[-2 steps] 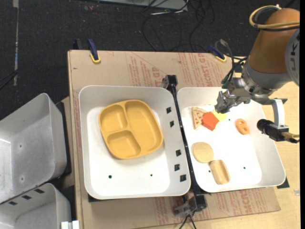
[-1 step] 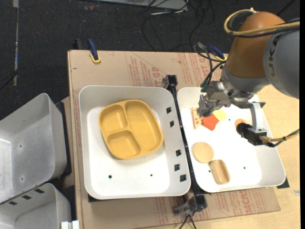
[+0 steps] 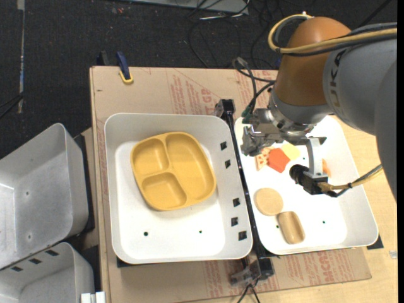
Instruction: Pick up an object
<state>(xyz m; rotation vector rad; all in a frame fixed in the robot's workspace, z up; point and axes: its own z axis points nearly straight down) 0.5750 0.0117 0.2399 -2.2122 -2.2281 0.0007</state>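
While the arm hangs low over the far part of the right bin (image 3: 353, 229), we see the jaws (image 3: 278, 145) just above a small cluster of objects: an orange piece (image 3: 278, 161), a yellow piece (image 3: 291, 151) and a smaller orange bit (image 3: 261, 162). Whether the jaws are parted or closed we cannot tell, and nothing shows between them. Nearer us lie a tan disc (image 3: 269, 201) and a tan block (image 3: 291, 226), apart from the arm. The left bin (image 3: 126, 232) holds a yellow divided tray (image 3: 172, 170). We judge the pick not yet made; grasp and lift remain.
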